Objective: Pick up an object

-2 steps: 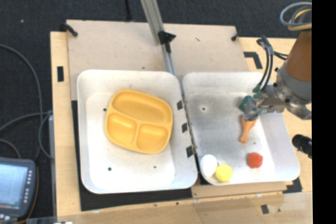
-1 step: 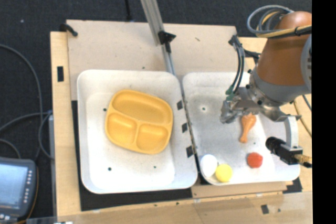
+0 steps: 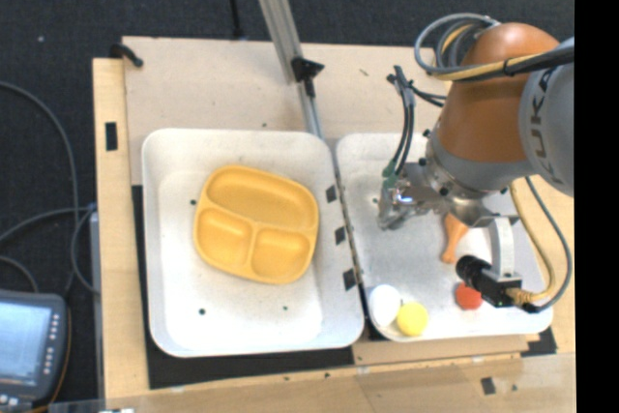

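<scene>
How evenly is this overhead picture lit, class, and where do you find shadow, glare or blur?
In the camera view, light is soft and fairly even; the yellow three-compartment plastic plate in the left white bin shows no harsh glare, only faint shading in its wells. The grey and orange arm shades the right white bin beneath it. The gripper looks slightly soft, its metal catching small highlights.

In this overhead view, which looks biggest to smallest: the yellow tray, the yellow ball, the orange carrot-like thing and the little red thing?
1. Yellow tray, by far.
2. Carrot, partly hidden by the arm.
3. Yellow ball and red thing: too alike to rank.
</scene>
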Motion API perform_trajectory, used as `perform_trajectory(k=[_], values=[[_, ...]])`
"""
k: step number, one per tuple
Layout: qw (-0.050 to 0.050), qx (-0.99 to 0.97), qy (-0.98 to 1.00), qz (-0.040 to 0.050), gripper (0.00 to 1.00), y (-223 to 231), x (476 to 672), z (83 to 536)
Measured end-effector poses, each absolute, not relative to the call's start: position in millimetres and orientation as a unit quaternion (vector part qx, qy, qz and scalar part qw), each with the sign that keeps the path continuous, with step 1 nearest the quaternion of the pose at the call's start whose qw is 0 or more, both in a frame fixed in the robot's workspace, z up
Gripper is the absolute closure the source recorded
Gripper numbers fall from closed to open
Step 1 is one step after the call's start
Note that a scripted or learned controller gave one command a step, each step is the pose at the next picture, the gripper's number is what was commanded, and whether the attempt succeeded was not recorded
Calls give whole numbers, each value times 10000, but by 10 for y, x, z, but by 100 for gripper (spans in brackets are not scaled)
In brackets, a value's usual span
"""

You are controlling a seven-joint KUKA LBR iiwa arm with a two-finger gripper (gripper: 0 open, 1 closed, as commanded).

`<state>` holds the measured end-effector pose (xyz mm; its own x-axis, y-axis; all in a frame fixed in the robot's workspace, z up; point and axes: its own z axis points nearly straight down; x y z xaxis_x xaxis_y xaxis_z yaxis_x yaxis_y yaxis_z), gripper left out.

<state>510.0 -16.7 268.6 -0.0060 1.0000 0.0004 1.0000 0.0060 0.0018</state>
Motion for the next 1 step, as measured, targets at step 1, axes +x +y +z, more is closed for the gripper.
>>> perform_trajectory(k=[1], values=[[3, 7041, 7101, 13, 100, 443, 5082, 2691]])
